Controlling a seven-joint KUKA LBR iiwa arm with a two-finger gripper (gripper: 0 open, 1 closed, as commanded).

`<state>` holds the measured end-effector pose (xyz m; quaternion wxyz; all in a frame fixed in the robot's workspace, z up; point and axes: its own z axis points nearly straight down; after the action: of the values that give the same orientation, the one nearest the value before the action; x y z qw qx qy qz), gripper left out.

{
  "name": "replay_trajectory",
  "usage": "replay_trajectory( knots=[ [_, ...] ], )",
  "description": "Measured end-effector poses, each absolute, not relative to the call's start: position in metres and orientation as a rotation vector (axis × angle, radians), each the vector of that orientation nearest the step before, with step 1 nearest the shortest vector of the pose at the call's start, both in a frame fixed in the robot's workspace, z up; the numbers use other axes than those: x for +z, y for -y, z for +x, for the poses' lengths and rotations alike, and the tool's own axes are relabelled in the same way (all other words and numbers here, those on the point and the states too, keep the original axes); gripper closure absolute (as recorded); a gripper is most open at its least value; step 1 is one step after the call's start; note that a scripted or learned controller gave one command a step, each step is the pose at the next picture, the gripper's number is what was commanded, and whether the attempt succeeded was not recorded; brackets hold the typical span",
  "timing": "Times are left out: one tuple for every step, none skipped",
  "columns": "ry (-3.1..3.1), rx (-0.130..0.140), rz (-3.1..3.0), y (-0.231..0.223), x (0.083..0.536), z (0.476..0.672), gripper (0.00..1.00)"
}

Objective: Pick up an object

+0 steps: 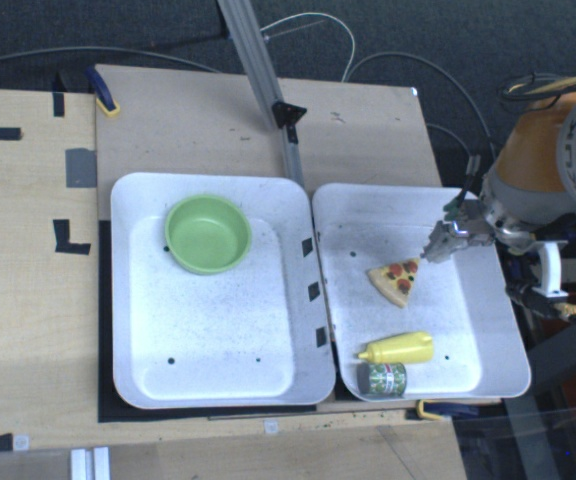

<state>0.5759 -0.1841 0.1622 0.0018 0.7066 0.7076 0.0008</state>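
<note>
Overhead, the camera view takes in two shallow white bins side by side on the bench. The left bin (138, 368) carries a green bowl (207, 233) in its upper-left part, close to the far rim but clear of it; below and to the right of the bowl the floor is bare white, speckled with dark flecks.

The right bin (468, 318) holds three things. A toy pizza slice (395, 281) lies near the middle, well apart from every wall. A yellow mustard bottle (399, 348) lies on its side toward the near rim, and a small green can (382, 379) sits just below it, touching or nearly touching, tucked against the near wall at the rounded corner by the divide between the bins.

From the right, the arm reaches over the right bin's far-right edge. Its gripper (438, 247) hangs just right of and above the pizza slice, nothing between its fingers; whether they are spread or closed cannot be told. Bare floor lies left of the slice toward the inner wall, and right of the bottle.
</note>
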Motion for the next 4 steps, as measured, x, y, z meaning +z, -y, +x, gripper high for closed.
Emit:
replay_trajectory(
  knots=[
    [-2.220, 0.005, 2.215, 0.181, 0.224, 0.582, 1.00],
    [-2.223, -0.001, 2.220, 0.180, 0.225, 0.582, 1.00],
    [-2.230, -0.002, 2.218, 0.127, 0.214, 0.566, 1.00],
    [-2.231, -0.002, 2.218, 0.075, 0.206, 0.549, 1.00]
  ],
)
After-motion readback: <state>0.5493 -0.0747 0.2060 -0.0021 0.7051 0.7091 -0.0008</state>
